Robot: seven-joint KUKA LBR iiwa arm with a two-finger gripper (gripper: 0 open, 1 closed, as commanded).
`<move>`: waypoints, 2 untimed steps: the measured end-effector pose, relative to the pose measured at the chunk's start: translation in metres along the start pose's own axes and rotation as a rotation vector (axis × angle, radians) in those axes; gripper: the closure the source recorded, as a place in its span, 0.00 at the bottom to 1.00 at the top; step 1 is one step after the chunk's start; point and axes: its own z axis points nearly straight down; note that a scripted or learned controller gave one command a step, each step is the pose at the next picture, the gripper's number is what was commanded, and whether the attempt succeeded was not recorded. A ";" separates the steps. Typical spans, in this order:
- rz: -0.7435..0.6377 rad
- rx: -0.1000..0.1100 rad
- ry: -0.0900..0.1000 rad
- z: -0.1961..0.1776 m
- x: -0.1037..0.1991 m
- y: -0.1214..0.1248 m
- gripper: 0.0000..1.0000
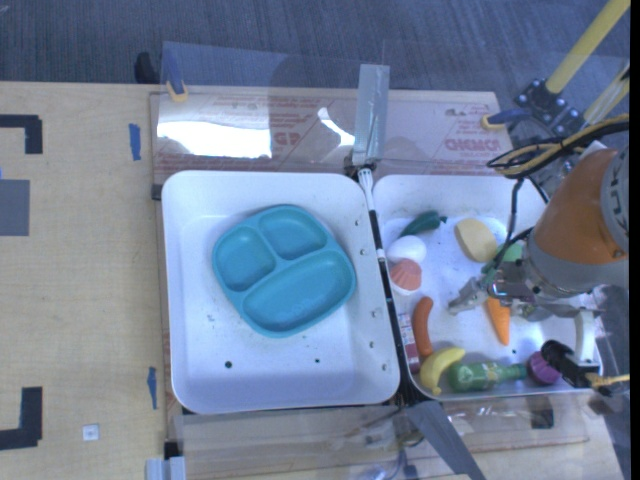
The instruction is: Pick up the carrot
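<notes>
**Nearly over the carrot — grip unproven**

Now down in the right bin (pixel 440 190), among a scatter of toy food, with the gripper (pixel 497 290) low and the grey wrist with its orange band crowding in from the right. Lying just under and slightly near of the gripper: the carrot (pixel 499 323), orange, pointing roughly toward the near edge, its far end tucked beneath the metal. Touching, or merely overlapped from above — cannot tell. Fingers open, closed or already pinching: cannot tell either, hidden by the gripper body.

Around it, tight quarters: a sausage (pixel 423 327) to the left, a banana (pixel 441 363) and a green bottle (pixel 487 374) along the near wall, a purple piece (pixel 541 368) to the right. Probably why the approach comes straight down rather than sideways — little room to sweep.

Off to the left, in the left bin (pixel 190 368), a blue divided plate (pixel 285 268), well apart from the action.
</notes>
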 end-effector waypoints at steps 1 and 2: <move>0.000 -0.005 -0.001 -0.010 0.000 0.002 1.00; 0.060 -0.002 0.003 -0.100 0.071 0.049 1.00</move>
